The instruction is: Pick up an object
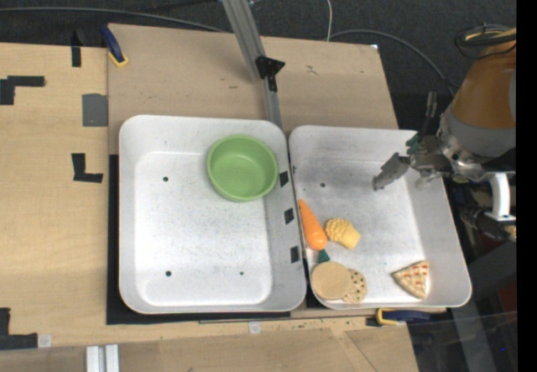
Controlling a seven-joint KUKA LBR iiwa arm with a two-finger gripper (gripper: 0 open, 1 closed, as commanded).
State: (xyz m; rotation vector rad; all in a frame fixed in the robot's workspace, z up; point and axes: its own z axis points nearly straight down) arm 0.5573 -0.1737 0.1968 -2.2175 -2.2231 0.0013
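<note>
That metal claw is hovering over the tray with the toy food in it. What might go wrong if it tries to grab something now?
The gripper sits above bare floor of the right bin, away from the food, so closing there would likely catch nothing. The carrot, corn and cookies crowd together near the bin wall, so a grab could nudge neighbours or hit the wall. The pizza slice lies flat in a corner, which looks hard to pinch.

The right white bin (pixel 436 219) is crowded along its near edge by an orange toy carrot (pixel 312 227), a yellow corn piece (pixel 342 233), round tan cookies (pixel 337 282) and a pizza slice (pixel 414 278). Its far half is left open. In the left white bin (pixel 143 219), only the far right corner is blocked, by a round green plastic bowl (pixel 242 167).
</note>
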